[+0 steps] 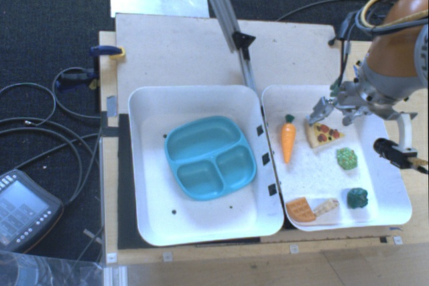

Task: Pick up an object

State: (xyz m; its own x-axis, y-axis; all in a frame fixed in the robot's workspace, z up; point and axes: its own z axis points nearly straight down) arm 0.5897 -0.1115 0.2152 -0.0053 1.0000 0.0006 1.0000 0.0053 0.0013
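The right bin [385, 214] holds an orange carrot [287, 140], a pizza slice [324, 134], a light green knobbly piece [346, 159], a dark green broccoli [357, 197] and an orange-and-tan food piece [310, 209]. My gripper [334, 116] hangs at the bin's far side, just above the far edge of the pizza slice. Its fingers are spread open with nothing between them. The carrot lies a little to the gripper's left.
The left bin [151, 211] holds a blue three-compartment tray [210, 157]. A slanted metal pole [224, 7] comes down to the divide between the bins. Cables and a hand-held pendant [23, 207] lie on the floor at left.
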